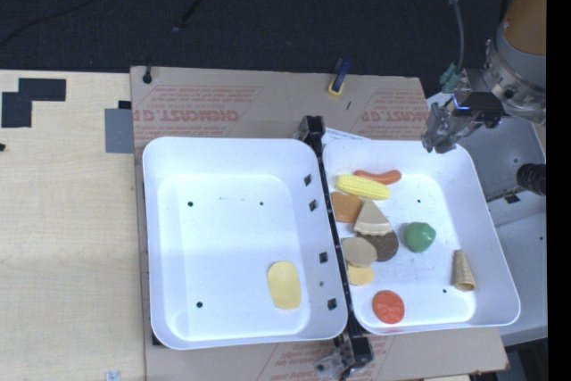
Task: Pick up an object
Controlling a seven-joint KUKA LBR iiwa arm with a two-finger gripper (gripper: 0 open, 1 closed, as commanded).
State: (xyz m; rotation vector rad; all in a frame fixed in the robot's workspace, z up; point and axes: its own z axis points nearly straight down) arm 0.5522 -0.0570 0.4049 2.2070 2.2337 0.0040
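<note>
Objects to choose from lie in both bins: a pale yellow oval piece [284, 285] sits alone near the front of the left bin [169, 192], while the right bin [486, 219] crowds a corn cob [362, 186], a red sausage [377, 177], a brown wedge [373, 219], a green ball [419, 236], a red disc [388, 306] and a cone [462, 270] together. Over that bin's far right corner hangs the hand [439, 135] — whether its fingers are spread or pressed together I cannot tell, and nothing shows between them. By my reading this is the approach step — next it needs to pick one target, move over it and descend.

Pale yellow oval piece [284, 285] lying flat, left bin [178, 165], near front-right corner
</note>
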